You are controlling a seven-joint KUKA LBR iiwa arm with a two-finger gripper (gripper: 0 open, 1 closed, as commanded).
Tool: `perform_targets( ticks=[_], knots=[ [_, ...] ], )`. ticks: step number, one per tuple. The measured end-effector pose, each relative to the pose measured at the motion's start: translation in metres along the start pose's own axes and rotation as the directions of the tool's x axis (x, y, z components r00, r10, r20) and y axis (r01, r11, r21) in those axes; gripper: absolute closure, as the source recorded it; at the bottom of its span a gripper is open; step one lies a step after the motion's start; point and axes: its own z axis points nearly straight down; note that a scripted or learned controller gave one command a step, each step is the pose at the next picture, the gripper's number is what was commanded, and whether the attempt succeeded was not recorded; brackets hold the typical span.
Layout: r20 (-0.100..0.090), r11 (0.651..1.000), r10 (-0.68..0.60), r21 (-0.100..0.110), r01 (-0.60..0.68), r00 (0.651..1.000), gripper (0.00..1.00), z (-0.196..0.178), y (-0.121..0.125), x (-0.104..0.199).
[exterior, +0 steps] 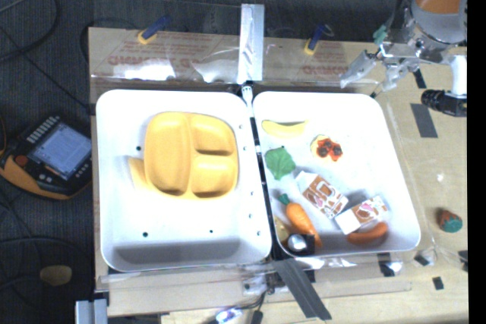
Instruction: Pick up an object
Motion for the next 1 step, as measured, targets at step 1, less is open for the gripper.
perform_targets(
  ticks=[1],
  knots=[
    [0.0, 0.951, -0.31, 0.0, 0.31, 0.951, 0.0, 0.1144, -0.0347, 0.0486]
  ],
)
